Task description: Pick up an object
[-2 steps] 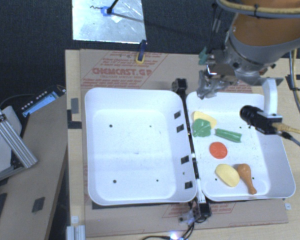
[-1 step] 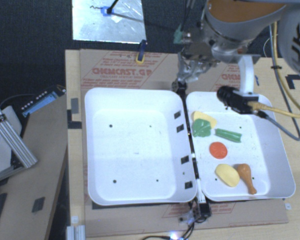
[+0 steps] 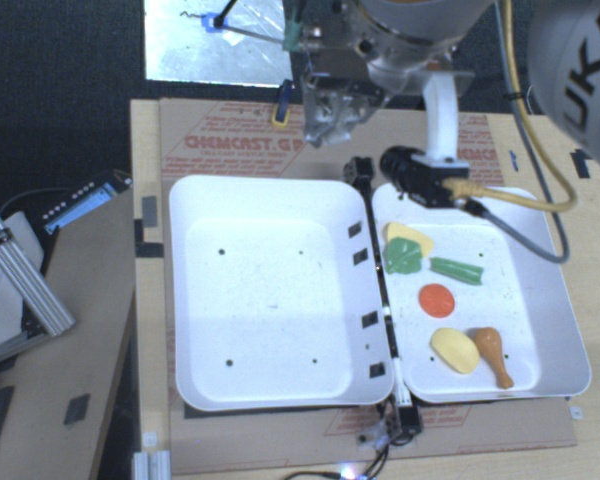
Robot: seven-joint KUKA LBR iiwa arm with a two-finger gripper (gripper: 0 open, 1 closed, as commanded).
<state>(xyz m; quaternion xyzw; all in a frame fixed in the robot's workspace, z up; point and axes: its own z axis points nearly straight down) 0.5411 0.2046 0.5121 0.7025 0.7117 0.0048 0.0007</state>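
We see the claw [image 3: 325, 118] high over the desk [image 3: 230, 128], grip unreadable | risk: we miss the clustered toys, nudging the red disc [image 3: 437, 300] against the right bin [image 3: 540, 268] wall.

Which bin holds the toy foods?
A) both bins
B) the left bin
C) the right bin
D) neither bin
C: the red disc, green bean, drumstick and the other foods all lie in the right bin.
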